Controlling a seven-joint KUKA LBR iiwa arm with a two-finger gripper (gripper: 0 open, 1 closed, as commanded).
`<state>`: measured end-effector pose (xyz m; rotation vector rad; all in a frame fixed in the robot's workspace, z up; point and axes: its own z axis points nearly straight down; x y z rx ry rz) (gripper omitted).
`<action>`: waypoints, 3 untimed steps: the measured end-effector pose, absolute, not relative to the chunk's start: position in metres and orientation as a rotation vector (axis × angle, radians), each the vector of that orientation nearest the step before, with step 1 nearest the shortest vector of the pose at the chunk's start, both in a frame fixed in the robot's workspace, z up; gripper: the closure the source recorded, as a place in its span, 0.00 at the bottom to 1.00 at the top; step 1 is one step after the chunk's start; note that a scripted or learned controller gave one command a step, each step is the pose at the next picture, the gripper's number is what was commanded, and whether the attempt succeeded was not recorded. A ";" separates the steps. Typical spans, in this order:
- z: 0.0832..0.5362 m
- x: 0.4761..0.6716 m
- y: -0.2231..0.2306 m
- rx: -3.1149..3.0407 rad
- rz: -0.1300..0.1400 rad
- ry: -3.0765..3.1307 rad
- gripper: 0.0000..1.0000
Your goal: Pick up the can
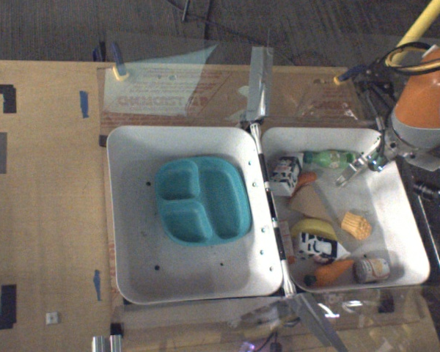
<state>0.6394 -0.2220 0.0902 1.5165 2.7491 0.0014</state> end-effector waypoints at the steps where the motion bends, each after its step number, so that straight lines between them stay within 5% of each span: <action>1: 0.090 0.665 -0.219 1.725 -0.001 2.657 0.00; 2: 0.099 0.666 -0.222 1.713 -0.010 2.648 1.00; 3: 0.245 0.669 -0.207 1.625 0.003 2.679 1.00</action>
